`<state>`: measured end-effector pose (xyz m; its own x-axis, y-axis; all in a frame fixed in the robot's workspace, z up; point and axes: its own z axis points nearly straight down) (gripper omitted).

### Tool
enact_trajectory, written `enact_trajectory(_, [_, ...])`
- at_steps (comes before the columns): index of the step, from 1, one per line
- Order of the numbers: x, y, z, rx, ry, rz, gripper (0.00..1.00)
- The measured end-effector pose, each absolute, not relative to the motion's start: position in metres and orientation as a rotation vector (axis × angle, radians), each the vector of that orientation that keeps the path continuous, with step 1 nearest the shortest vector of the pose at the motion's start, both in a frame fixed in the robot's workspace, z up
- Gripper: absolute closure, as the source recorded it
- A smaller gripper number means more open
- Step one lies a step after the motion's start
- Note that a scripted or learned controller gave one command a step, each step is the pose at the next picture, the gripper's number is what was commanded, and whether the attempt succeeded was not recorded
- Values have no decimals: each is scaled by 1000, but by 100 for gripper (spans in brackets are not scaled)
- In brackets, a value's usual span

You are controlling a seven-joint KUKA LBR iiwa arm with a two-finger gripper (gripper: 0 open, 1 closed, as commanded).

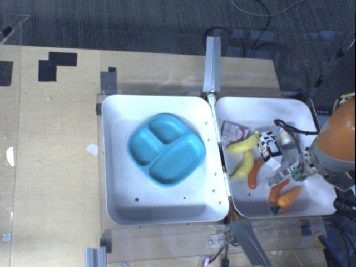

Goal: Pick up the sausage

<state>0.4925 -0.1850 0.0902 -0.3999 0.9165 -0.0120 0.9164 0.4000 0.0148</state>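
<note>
The sausage, a short red-orange link, lies in the right bin near its middle, leaning against the lower end of a yellow banana. My gripper hangs low over the same bin, just right of the sausage and apart from it. It sits directly above an orange carrot. The grey wrist and orange band come in from the right edge.
A pink packet and a black-and-white object lie toward the back of the right bin. The left bin holds a blue sectioned plate. A black cable loops over the gripper.
</note>
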Motion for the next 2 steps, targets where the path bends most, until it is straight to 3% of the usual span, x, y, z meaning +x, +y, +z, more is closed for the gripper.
enact_trajectory(2, [492, -185, 90, 1711, 2614, 9, 0])
